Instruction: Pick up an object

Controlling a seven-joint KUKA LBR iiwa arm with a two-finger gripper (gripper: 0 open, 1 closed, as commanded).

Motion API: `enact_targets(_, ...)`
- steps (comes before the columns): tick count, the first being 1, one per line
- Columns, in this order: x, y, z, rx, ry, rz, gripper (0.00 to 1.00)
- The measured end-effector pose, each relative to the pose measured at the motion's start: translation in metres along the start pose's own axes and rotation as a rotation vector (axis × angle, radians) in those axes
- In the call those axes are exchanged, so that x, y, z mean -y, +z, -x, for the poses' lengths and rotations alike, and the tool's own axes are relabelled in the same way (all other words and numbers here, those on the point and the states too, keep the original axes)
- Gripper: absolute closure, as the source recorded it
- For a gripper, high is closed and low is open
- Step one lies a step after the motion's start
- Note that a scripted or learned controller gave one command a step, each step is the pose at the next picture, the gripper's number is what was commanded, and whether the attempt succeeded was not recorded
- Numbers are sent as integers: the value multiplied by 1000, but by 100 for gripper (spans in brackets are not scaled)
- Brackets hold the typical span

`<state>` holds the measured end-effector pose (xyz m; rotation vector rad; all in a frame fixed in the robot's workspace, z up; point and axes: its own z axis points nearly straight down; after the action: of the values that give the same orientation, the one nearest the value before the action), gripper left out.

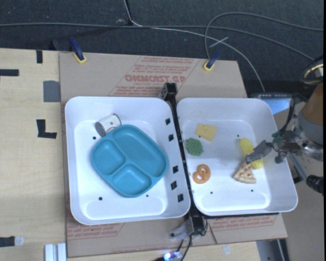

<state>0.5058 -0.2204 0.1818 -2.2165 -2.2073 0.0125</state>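
The right bin (228,203) holds several toy foods: a pale yellow cheese wedge (206,131), a green round piece (194,146), an orange pretzel (201,173), a pizza slice (244,174) and a yellow piece (245,144). My gripper (256,154) reaches in over the bin's right side. Its dark tip lies across the yellow piece and just above the pizza slice. I see nothing held in it. The grey arm with its orange band (315,110) stands at the right edge.
The left bin (81,200) carries a blue divided plate (129,160) and a small white and red cup (107,125) at its upper left. A black divider (176,145) runs between the bins. Cables (228,23) trail across the dark surface behind.
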Motion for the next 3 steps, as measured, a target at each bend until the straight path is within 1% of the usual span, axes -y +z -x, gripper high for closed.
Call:
enact_targets(1,-3,-8,-1,4,-5,13,0)
enact_targets(2,-2,36,-6,3,-6,10,0)
enact_targets(3,-4,99,-4,7,-6,16,0)
